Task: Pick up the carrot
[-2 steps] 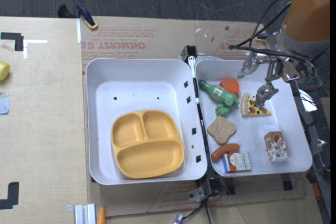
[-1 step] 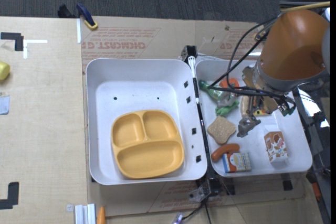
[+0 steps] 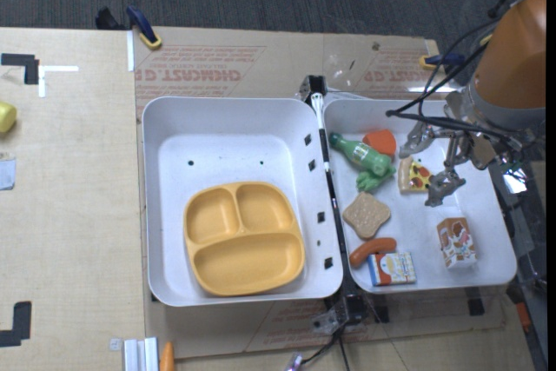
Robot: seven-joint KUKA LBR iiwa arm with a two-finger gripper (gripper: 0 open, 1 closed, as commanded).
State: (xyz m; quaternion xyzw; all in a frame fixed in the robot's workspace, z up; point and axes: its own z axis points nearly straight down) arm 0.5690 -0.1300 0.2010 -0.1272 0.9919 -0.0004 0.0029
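The two-finger gripper [image 3: 436, 159], fingers spread and empty, hovers right of the orange carrot [image 3: 380, 141], risking grabbing the pizza slice [image 3: 414, 175] below instead.

Orange carrot [image 3: 380, 141], seemingly flat, right bin [image 3: 486, 261]

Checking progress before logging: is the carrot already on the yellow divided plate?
No. The carrot lies in the right bin, while the yellow divided plate sits in the left bin.

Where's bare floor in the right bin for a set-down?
Free: the right bin, near-right corner past the carton, and the far strip above the carrot. Crowded: left side, bottle, bread, sausage, box. The hand hangs mid-bin.
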